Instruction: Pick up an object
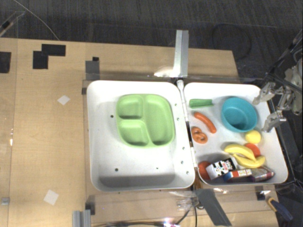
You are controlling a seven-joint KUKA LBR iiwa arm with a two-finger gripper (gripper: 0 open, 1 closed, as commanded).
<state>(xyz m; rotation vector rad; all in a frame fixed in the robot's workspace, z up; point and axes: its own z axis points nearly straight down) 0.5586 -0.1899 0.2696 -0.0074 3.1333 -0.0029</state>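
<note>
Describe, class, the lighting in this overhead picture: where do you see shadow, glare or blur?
In the camera view, light is soft and even; a grey shadow lies along the near inner wall of the left bin; the green tray casts little shadow; a bright glare spot sits at the picture's bottom edge near the cables; the pincer at the right bin looks slightly blurred.

Your arm (pixel 296 74) is cut off by the frame's right edge; the gripper (pixel 273 109), over the right bin's (pixel 222 90) far right corner, is too small and cluttered for you to read.

At that bin's near edge, the marker (pixel 246 174) and dark bottle (pixel 262 176) blur together. The banana (pixel 244 155) covers part of the orange ball (pixel 253 148). Label print on the small carton (pixel 221 167) is illegible.

The table (pixel 42 126) runs past the frame's left and bottom edges.
</note>
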